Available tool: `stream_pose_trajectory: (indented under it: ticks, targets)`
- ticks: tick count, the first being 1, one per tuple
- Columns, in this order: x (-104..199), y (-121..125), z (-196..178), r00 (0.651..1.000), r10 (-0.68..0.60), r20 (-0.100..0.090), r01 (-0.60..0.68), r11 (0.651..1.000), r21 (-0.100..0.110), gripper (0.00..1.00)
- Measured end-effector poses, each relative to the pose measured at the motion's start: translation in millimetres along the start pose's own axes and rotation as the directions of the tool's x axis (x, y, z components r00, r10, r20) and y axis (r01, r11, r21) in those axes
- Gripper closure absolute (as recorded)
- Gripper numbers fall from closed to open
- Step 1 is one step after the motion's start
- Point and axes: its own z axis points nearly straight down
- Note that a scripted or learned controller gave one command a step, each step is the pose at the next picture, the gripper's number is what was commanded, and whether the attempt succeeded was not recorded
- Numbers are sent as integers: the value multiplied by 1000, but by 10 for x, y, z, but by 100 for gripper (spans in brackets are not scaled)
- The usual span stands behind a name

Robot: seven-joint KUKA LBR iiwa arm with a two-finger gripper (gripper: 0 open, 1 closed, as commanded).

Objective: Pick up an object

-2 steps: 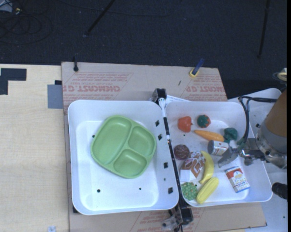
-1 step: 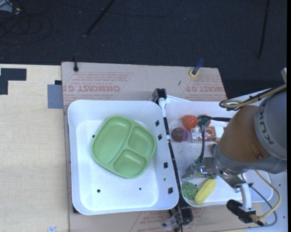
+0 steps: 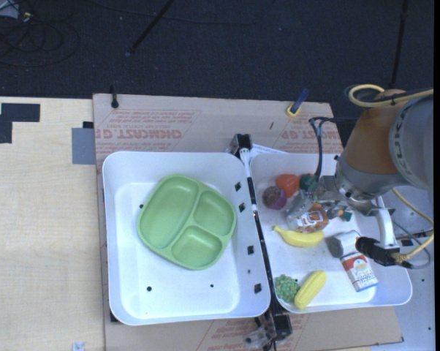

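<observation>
The right bin (image 3: 395, 292) holds several toy foods. A yellow banana (image 3: 299, 237) lies in its middle. A red-orange tomato (image 3: 286, 183) and a purple piece (image 3: 275, 197) sit at the back left. Green broccoli (image 3: 284, 287) and a yellow corn cob (image 3: 310, 288) lie at the front left. A red-and-white carton (image 3: 360, 272) rests at the front right, with a small grey piece (image 3: 335, 245) beside it. My gripper (image 3: 316, 208) is low over the bin's middle, just behind the banana, above a small orange-and-white item (image 3: 314, 218). I cannot see anything held.
The left bin (image 3: 129, 284) holds a green divided plate (image 3: 186, 221). A raised divider (image 3: 253, 221) runs between the bins. The arm's orange band (image 3: 368, 141) and grey wrist (image 3: 360, 178) hang over the right bin's back right. Cardboard (image 3: 169, 126) lies under both bins.
</observation>
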Motion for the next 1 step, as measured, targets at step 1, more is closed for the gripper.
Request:
stream_pose_trajectory:
  ticks: [1]
  targets:
    - [-123, 574, 366, 1000, -2, 2, 2, 1000, -8, 0]
